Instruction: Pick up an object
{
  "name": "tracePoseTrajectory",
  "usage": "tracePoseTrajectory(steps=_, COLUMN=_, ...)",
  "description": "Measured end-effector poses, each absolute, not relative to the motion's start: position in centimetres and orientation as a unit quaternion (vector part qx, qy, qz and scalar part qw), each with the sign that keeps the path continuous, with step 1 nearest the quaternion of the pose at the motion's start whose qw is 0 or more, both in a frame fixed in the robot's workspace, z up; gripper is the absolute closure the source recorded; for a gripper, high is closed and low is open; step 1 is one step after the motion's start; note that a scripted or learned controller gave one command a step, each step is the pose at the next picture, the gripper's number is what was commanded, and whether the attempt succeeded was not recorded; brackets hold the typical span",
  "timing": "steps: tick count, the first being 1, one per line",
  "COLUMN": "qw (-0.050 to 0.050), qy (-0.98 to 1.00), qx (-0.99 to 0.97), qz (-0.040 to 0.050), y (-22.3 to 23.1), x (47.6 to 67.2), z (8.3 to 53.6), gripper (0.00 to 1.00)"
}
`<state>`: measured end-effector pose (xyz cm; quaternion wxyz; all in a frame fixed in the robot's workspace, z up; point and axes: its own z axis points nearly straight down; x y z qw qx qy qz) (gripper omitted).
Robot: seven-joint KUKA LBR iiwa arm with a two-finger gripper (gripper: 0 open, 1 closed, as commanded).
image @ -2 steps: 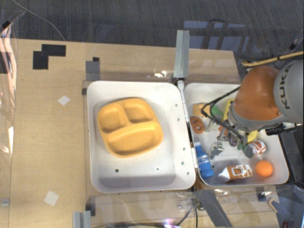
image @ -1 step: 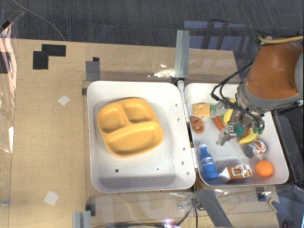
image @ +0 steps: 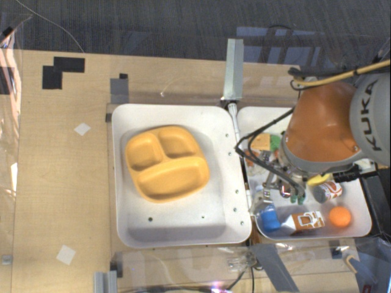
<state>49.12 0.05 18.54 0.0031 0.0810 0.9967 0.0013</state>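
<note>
Blue plastic bottle [image: 267, 219] lies at near edge of right white bin [image: 366, 224], beside small orange-and-white carton [image: 307, 221] and orange ball [image: 340, 217] to its right. Red-and-white can [image: 328, 191] just behind ball. Grey arm with orange band [image: 321, 124] reaches over this bin; jaws [image: 282, 185] low among cables, state cannot be told. Yellow compartment plate [image: 166, 162] sits in left white bin [image: 131, 224] on wooden bench [image: 55, 182].

Arm [image: 324, 124] over right bin [image: 365, 226]; divided yellow tray [image: 166, 162] in left bin [image: 177, 229].
An orange ball [image: 340, 217], carton [image: 307, 221] and blue bottle [image: 269, 218] lie below the arm.
</note>
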Motion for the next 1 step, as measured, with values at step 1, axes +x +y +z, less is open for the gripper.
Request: tracePoseTrajectory(steps=1, qw=0.003, qy=0.982, qx=0.19, qz=0.0018, y=7.03, x=48.79, z=18.76, gripper=0.0)
